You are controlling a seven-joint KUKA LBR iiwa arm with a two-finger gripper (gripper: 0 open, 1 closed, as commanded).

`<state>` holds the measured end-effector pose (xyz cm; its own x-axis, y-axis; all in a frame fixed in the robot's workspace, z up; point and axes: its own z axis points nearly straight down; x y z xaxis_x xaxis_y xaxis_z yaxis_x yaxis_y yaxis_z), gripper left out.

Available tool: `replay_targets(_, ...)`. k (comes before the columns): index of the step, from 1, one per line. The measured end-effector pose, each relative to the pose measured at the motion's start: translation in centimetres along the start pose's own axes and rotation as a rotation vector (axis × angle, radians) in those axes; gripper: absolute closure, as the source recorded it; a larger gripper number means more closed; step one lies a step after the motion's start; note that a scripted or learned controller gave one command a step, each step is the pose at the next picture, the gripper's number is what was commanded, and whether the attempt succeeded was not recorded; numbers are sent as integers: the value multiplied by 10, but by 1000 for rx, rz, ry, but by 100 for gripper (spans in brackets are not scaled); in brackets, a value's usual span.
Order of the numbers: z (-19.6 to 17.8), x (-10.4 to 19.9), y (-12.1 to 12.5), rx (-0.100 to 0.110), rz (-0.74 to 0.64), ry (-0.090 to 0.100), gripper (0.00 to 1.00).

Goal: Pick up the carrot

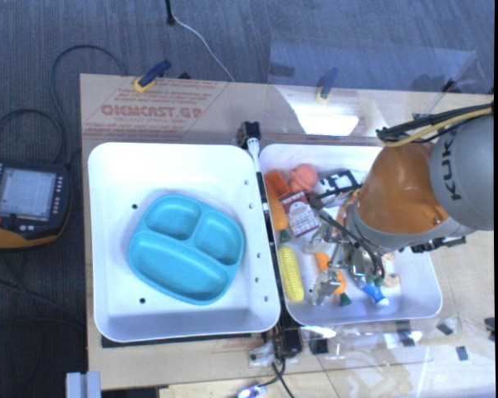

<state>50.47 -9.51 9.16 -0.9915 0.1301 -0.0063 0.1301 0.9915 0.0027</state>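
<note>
The carrot (323, 262) is a small orange toy in the front middle of the right bin (423, 301). Part of it is covered by the gripper, and more orange shows lower down beside a green tip. My gripper (334, 292) hangs from the grey and orange wrist (398, 193) and points down into the bin right over the carrot. Its fingers (321, 291) stand apart, low among the items, with the orange piece between them. Whether they touch the carrot is unclear.
The right bin is crowded: a yellow corn cob (290, 274), a long orange piece (276, 191), a round pinkish ball (304, 175), a red-and-white packet (301, 217) and a blue item (373, 291). The left bin (116, 172) holds a blue divided plate (187, 247).
</note>
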Motion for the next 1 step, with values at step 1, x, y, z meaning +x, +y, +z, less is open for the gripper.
replay_targets(1,-12,-5,0,2,0,-15,100)
